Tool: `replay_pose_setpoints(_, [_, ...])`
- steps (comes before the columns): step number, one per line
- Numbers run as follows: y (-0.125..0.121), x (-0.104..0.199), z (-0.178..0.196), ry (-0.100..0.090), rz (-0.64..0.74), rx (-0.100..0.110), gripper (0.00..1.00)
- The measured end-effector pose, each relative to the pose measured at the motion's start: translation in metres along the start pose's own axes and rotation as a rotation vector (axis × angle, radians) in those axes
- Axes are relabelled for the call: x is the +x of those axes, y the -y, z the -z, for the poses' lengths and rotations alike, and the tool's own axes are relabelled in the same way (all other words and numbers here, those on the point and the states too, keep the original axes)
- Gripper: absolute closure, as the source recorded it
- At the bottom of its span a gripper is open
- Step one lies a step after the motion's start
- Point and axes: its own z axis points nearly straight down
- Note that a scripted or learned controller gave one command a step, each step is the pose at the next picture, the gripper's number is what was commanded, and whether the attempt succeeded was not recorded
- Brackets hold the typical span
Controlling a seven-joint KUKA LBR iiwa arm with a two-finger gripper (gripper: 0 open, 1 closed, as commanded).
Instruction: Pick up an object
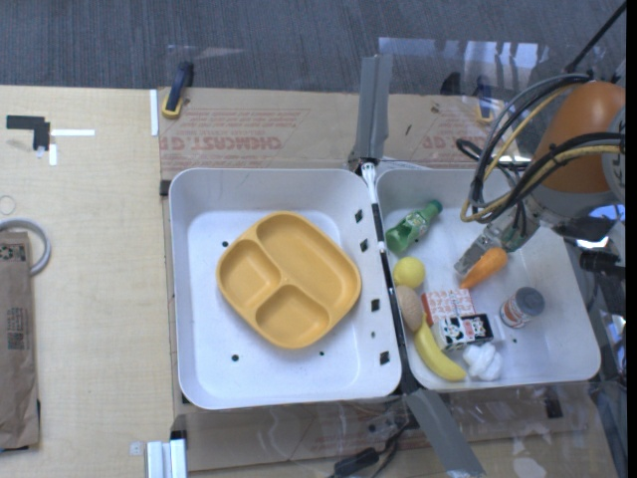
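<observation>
Carrot in the grip, lift apparently under way

The fingers are clamped on the orange carrot in the right bin, seemingly just above its floor; banana, lemon, green bottle lie nearby; raising it clear remains.

Two smooth white plastic bins sit on a matt brown cardboard sheet over a pale wood-grain bench. The yellow divided plate looks like matt plastic. The green bottle, the banana and the lemon have a glossy plastic sheen. The small can shows a metal lid. The printed carton looks like paper card.
</observation>
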Motion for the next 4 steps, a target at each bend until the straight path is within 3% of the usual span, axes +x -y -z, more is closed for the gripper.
replay_pose_setpoints(1, [0.067, -0.005, 0.0, 0.0, 0.021, 0.0, 0.0])
replay_pose_setpoints(2, [0.066, -0.006, 0.01, 0.004, 0.019, -0.003, 1.0])
replay_pose_setpoints(3, [0.075, 0.003, 0.096, 0.001, 0.143, 0.0, 1.0])
replay_pose_setpoints(4, [0.059, 0.01, 0.211, 0.001, 0.502, -0.002, 1.0])
